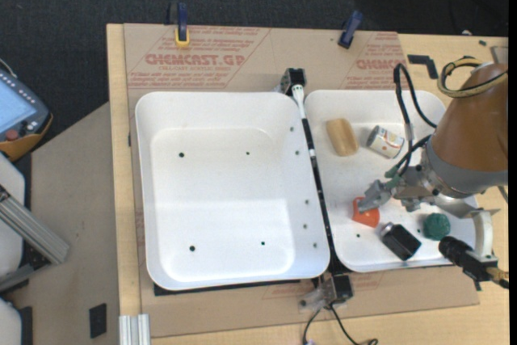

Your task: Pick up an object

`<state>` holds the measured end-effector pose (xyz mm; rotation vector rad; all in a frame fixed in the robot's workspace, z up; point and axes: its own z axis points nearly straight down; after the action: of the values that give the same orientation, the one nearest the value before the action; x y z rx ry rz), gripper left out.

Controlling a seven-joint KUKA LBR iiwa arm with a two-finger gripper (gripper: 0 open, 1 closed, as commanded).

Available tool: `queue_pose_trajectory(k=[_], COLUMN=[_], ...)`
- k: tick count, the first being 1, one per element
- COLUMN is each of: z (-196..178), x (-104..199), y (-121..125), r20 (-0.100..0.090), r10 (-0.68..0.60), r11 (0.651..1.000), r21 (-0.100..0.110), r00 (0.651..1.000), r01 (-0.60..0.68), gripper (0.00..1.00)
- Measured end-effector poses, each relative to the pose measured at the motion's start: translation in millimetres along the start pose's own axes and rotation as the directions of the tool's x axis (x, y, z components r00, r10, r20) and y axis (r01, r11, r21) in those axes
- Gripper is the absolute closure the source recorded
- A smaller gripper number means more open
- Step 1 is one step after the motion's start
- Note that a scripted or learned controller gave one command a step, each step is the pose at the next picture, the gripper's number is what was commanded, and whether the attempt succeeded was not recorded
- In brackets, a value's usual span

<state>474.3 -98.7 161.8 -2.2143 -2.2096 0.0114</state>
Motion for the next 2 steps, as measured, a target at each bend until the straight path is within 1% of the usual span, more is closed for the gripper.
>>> queue_pose_trajectory(k=[1, 2], z=[67.7, 54.9], x=[7.2, 6.7], y=[33.0, 32.1], r20=[0.002, 0.004], r10=[-0.003, 0.0], r11=[1.0, 1.0], r21=[-0.012, -0.015], r00=[1.0, 1.0], r01=[0.003, 0.0], gripper=[0.0, 1.0])
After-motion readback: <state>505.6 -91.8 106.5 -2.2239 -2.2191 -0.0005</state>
